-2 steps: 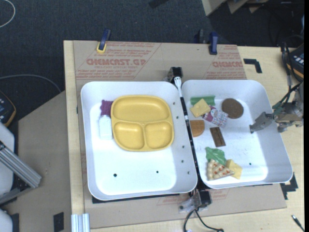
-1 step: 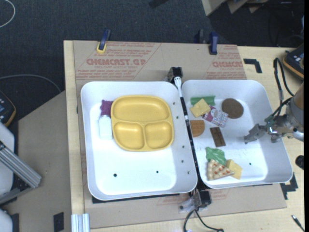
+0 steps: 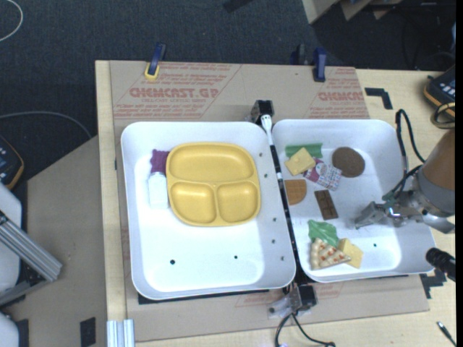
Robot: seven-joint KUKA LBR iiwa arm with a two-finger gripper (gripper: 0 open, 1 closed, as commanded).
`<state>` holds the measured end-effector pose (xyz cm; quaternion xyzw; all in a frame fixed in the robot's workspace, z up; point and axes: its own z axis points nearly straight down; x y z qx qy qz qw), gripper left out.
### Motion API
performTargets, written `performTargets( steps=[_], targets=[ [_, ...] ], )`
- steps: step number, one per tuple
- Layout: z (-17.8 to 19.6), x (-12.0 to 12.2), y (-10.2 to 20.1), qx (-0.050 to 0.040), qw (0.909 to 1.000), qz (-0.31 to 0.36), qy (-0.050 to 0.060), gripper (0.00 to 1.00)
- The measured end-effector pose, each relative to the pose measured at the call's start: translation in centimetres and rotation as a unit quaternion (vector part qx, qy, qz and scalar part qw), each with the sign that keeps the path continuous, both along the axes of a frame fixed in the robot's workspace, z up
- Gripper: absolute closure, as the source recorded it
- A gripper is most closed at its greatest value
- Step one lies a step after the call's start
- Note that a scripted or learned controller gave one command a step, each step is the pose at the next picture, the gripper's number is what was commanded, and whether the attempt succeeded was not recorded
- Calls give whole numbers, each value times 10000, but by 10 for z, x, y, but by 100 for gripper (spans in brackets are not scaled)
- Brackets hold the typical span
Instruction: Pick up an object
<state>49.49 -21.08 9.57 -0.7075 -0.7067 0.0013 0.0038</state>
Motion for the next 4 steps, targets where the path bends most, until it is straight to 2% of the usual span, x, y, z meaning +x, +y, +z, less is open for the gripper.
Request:
performTargets(
  steps=[1, 2, 4],
  targets=[
    [-12, 0, 1, -5, 10000, 4, -16, 0],
    [-1, 0, 0, -16, 10000, -2, -36, 100],
    [103, 21, -6, -38, 10000, 12, -73, 100]
  ],
)
